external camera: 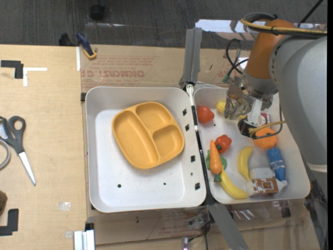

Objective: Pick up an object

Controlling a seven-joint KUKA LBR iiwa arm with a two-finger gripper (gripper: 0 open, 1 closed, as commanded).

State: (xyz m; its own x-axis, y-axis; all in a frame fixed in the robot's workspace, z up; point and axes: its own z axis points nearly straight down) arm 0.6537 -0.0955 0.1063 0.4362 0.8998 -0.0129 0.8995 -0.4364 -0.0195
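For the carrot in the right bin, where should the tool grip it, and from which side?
Probably across the middle of the carrot, coming straight down from above. It lies flat and lengthwise beside the wall dividing the bins, narrow enough to span. Its leafy end sits by a banana and a red pepper is close, so the mid-body looks least crowded.

The table [41, 155] is pale wood, with a sheet of brown cardboard [135, 69] laid over its 12 o'clock side. Two shallow white bins sit on it side by side: the left bin [96, 155] near the centre and the right bin [299, 160] touching it on the 3 o'clock side. At 9 o'clock, grey-handled scissors [18, 142] lie on bare wood, well apart from the bins. A blue-handled tool [86, 46] rests towards 11 o'clock at the cardboard's edge.
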